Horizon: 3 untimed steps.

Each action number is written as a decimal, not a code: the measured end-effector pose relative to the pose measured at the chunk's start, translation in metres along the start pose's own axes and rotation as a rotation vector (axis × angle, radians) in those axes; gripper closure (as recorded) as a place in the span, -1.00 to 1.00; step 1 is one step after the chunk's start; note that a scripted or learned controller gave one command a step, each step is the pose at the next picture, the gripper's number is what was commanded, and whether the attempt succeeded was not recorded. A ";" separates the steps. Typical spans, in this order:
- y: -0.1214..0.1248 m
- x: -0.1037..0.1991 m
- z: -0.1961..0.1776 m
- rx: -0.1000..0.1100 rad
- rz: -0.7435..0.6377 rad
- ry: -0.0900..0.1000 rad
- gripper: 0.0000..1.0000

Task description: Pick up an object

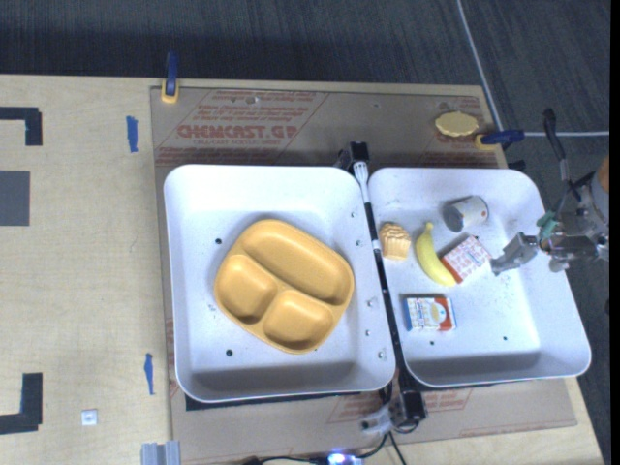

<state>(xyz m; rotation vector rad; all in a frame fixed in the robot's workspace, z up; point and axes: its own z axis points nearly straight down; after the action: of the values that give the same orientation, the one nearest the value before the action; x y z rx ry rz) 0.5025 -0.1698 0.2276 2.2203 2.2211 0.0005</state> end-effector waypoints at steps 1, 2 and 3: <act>-0.006 -0.028 0.138 0.000 0.001 0.000 -1.00; -0.022 0.033 0.142 -0.002 -0.001 0.001 -1.00; -0.022 0.063 0.139 -0.011 0.012 -0.021 -1.00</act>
<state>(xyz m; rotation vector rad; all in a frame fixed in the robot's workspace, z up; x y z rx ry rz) 0.4802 -0.1070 0.0886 2.2177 2.1919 -0.0108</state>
